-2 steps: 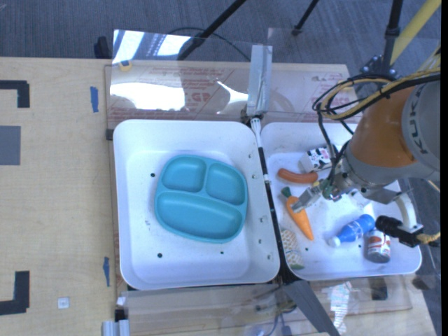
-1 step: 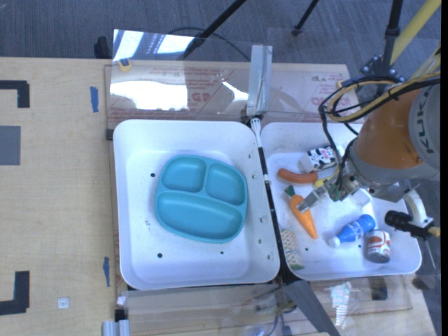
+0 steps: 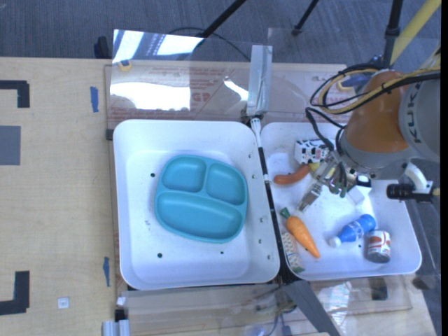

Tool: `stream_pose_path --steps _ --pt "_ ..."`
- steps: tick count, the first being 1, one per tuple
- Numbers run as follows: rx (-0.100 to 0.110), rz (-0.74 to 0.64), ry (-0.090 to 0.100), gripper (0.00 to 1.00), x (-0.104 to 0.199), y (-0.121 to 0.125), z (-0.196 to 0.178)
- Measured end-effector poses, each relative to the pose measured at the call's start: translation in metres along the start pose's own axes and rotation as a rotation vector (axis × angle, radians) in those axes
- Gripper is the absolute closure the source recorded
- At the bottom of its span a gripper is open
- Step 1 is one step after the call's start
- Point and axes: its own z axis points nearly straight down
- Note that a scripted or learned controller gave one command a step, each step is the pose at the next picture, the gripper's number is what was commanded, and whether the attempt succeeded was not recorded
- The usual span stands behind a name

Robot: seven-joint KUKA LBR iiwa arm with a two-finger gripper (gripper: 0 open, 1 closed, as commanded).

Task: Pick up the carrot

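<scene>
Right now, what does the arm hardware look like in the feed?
The arm is grey with a rounded orange band above the wrist and dark lettering on its grey shell. Black and yellow cables loop around the orange part. The gripper is a compact metallic assembly with slim silver fingers.

In the right-hand shallow white bin [image 3: 409, 257], open floor is lying at centre frame-right, between the orange carrot with a green top [image 3: 301, 234] and the blue plastic bottle [image 3: 355, 230]. A small red-and-white can [image 3: 378, 246] is crowding the lower right corner, an orange sausage [image 3: 291, 177] is sitting upper left, and the two-finger gripper [image 3: 318, 187] is hanging just above the carrot.
</scene>
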Motion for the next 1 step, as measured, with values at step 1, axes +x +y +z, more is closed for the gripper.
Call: stream_pose_path --steps 1 --pt "-0.001 -0.083 -0.002 0.00 -0.0450 -0.0005 -0.0534"
